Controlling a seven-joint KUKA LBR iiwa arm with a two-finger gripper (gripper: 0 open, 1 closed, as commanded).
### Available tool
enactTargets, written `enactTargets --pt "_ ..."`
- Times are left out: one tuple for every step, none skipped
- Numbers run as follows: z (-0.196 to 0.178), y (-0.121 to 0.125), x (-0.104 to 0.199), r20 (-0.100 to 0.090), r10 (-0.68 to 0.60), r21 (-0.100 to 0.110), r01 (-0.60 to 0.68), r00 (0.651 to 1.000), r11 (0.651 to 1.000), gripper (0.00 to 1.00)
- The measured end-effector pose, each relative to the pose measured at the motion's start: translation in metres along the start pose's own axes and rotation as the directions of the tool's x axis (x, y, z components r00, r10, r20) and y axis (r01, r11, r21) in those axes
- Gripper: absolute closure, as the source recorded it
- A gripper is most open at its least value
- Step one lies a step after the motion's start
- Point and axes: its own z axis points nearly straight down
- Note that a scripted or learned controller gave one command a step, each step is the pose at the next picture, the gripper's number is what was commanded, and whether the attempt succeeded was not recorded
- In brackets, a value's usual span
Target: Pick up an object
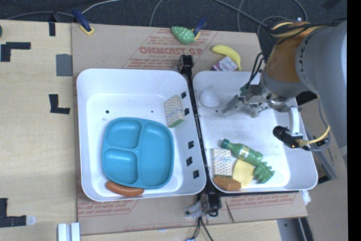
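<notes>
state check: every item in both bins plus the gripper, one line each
gripper: low in the right bin, fingers spread, holding nothing
white ball: loose, just left of the gripper
green bottle: lying on its side
blue plate: flat, right way up
sausage: lying by the plate's near edge

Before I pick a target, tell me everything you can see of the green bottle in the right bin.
The green bottle lies on its side in the near half of the right bin, running at a slant: its darker cap end points up-left, its body down-right. It looks like glossy plastic, with a pale band, perhaps a label, round the middle. Its lower end rests against a yellow block and a dark green leafy item. A patterned packet lies just left of it. The gripper is above it in the view, well apart.
</notes>
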Motion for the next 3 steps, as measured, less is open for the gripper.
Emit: enactTargets --pt "0.000 -0.034 0.055 -0.003 -0.001 0.001 0.001 1.000 1.000 0.00" --pt "0.000 -0.087 0.048 -0.001 0.000 -0.002 0.000 1.000 1.000 0.00" --pt "-0.010 -0.086 0.047 0.000 0.000 -0.003 0.000 1.000 1.000 1.00"
